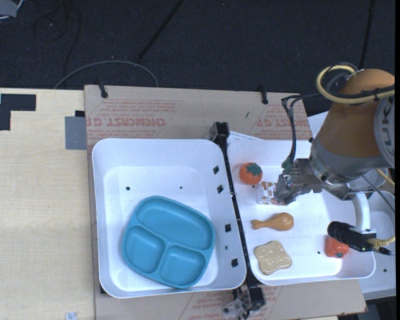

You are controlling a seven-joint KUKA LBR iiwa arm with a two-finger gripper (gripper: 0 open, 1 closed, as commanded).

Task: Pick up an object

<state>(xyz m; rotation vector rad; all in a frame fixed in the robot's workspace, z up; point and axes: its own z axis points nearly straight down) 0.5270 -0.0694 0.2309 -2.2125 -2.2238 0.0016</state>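
Two shallow white bins sit side by side on a pale wooden bench. The left bin holds a blue divided plate. The grey and orange arm reaches in from the right over the right bin. Its gripper hangs low near the bin's middle; how far open it is cannot be told. A toy tomato lies just left and far of it. A toy chicken drumstick lies just nearer, then a toast slice. A small red object, partly hidden, sits near the right wall.
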